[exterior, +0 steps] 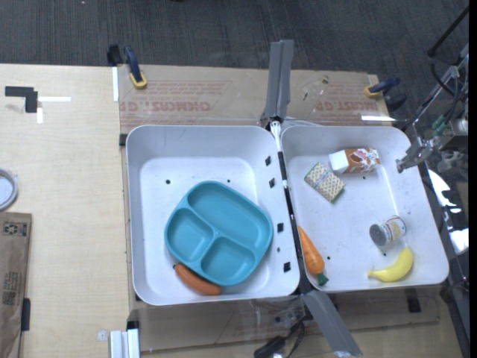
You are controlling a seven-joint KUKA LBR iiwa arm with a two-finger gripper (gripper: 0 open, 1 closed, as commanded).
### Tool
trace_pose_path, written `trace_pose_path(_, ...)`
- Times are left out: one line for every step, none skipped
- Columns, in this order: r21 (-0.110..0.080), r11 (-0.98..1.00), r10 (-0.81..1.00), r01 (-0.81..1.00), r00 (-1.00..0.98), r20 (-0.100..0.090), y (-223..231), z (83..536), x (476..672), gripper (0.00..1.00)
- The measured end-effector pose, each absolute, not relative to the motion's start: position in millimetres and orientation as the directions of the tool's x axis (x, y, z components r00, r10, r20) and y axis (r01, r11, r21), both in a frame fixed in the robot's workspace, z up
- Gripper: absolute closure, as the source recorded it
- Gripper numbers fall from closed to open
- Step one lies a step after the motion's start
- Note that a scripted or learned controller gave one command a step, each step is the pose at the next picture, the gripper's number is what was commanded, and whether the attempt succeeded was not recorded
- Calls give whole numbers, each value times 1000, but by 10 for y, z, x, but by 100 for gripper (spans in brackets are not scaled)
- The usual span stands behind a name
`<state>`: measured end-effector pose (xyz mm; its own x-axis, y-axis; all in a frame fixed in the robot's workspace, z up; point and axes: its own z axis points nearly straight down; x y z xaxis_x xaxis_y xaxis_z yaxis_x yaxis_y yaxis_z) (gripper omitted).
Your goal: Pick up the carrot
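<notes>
Right bin [417, 200]: carrot [311, 254] lower-left.

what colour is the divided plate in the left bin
The divided plate is teal blue all over, plain with no pattern, seen clearly in the camera view.

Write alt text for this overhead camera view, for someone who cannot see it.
An orange carrot lies against the left wall of the right white bin, which also holds a yellow banana, a small can and two cartons. The left white bin holds a blue divided plate.
</notes>
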<state>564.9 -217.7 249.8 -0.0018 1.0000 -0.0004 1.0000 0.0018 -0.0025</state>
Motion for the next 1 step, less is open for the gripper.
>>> trace_pose_path(-1, 185, 983, 983, -185, 0, -2167, 2334, 4778, 0)
